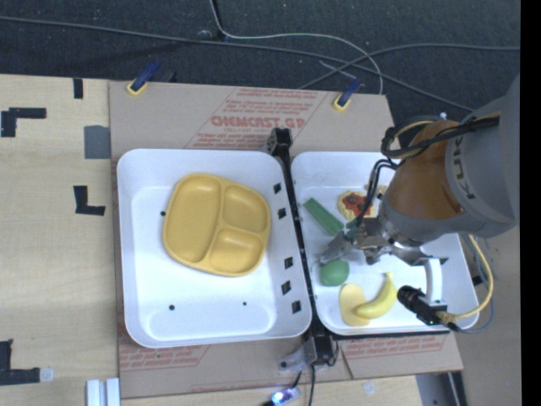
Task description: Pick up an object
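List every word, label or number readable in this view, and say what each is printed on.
"CHEMCAST GP": red print on the brown cardboard sheet behind the two white bins.
Smaller red lines above and below it on the same sheet: too blurred to read.
Nothing legible on the yellow divided plate, the banana or the arm.

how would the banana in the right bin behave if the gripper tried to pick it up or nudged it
The banana looks like smooth moulded plastic, so probably stiff, light and a bit slippery. Its curve means it would likely pivot or spin when nudged, not roll. It lies close to the bin wall with the green ball nearby, so a push may jam it against the wall.
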Robot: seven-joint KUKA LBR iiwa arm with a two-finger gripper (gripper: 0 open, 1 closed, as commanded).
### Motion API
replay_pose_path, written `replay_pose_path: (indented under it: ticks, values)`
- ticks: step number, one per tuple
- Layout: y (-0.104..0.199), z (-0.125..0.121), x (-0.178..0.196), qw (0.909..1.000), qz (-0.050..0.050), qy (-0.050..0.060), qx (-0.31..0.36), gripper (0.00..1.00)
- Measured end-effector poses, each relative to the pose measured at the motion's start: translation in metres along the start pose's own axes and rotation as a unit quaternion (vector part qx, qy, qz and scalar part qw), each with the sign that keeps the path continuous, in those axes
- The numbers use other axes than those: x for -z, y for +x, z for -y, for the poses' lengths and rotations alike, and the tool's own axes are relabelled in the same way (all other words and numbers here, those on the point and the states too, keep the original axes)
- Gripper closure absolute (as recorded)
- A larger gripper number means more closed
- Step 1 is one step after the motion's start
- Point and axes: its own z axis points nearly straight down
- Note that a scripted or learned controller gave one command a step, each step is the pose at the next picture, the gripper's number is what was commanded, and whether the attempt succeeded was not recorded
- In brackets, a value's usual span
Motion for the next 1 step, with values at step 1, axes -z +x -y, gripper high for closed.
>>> replay_pose_path:
  ticks: [1]
  values:
    - [0.0002, -0.0001, -0.0298, 1.0000, 0.001, -0.003, 0.000, 0.00]
